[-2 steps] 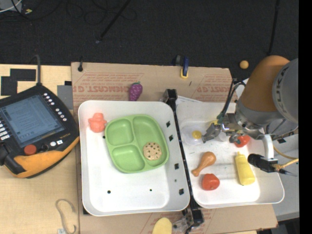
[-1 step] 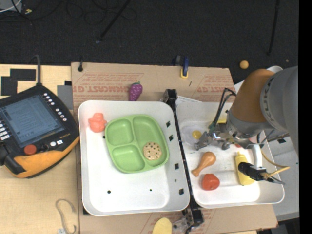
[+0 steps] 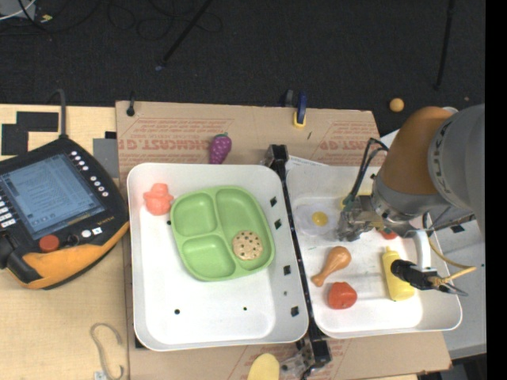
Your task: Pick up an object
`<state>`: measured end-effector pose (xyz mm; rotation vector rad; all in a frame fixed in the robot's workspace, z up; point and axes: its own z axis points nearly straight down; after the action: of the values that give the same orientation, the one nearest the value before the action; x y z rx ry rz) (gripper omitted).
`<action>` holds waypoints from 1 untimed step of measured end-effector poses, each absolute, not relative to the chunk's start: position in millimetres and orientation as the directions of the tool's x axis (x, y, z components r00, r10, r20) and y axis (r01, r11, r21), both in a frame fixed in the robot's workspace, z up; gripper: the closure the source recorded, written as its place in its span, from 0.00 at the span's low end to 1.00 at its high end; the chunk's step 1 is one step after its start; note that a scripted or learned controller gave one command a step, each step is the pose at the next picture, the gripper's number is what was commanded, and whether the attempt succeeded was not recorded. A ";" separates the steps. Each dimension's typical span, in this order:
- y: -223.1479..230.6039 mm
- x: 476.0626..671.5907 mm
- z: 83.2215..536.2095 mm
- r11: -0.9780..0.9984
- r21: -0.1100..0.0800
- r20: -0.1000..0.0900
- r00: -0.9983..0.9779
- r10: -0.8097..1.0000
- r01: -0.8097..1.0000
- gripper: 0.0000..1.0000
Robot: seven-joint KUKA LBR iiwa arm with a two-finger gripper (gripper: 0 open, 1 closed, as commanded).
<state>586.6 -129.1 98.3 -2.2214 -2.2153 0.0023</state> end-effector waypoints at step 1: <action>-127.6 588.1 160.9 -0.001 0.002 0.000 0.001 1.000 1.000 1.00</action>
<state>588.1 -127.6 160.9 -2.2233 -2.2212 -0.0019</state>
